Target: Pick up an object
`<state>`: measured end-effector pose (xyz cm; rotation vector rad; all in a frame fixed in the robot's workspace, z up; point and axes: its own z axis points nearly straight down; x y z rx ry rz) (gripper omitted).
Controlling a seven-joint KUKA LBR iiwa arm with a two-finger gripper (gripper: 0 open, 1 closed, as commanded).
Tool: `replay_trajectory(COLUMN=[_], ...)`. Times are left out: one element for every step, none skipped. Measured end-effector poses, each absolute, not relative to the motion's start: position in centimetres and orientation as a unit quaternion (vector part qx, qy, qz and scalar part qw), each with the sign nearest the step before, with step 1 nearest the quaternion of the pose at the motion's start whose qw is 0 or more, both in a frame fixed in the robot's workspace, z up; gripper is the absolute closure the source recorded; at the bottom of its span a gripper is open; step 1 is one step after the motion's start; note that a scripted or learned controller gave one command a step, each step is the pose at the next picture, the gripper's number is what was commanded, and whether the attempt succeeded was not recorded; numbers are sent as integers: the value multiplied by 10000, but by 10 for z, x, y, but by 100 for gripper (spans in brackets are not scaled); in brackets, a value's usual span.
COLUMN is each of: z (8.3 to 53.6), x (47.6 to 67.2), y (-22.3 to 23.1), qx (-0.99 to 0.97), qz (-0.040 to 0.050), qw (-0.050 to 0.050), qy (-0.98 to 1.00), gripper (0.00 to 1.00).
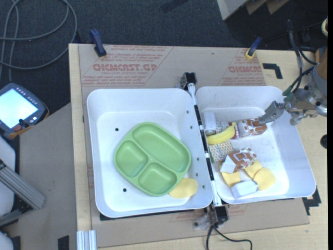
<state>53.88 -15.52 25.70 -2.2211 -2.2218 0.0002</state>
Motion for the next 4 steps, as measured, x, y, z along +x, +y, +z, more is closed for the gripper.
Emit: replay_trajectory(z=[97,84,94,185], x=[547,615,615,552], y=[-110,-100,-100,-40], qx=[-7068,-7066,-7064,-7067], qz=[-3,3,2,2], qw=[-2,9,9,10], qy=[-7075,-7076,-7078,-7075], gripper=[0,0,100,100])
